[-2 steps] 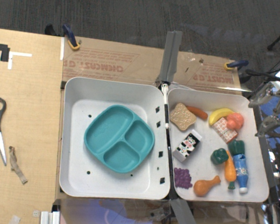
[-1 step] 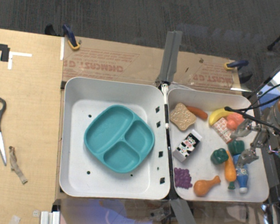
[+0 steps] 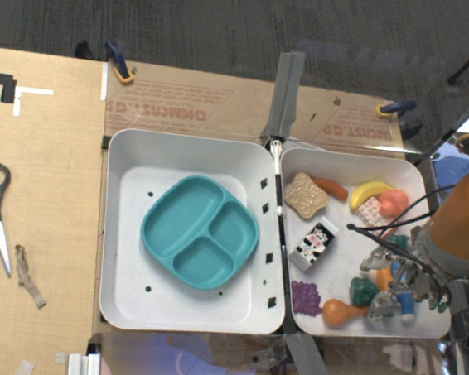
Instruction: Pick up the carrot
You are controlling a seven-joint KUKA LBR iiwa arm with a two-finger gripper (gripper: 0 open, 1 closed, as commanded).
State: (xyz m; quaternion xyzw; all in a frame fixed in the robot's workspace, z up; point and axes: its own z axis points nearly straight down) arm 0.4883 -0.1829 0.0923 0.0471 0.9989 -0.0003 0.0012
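We are hovering our gripper point(image 3: 391, 300) low at the right bin's point(image 3: 349, 165) front, grip state unclear. The carrot point(image 3: 331, 187) is lying at the back beside the bread point(image 3: 305, 196), well apart. Probably light, rigid, slick plastic; we are favouring its middle.

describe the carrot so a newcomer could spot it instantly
Look in the right-hand white bin, near its back wall. The carrot is a slim orange-red stick lying between the tan cracker-like slice and the banana, thinner and longer than anything around it.
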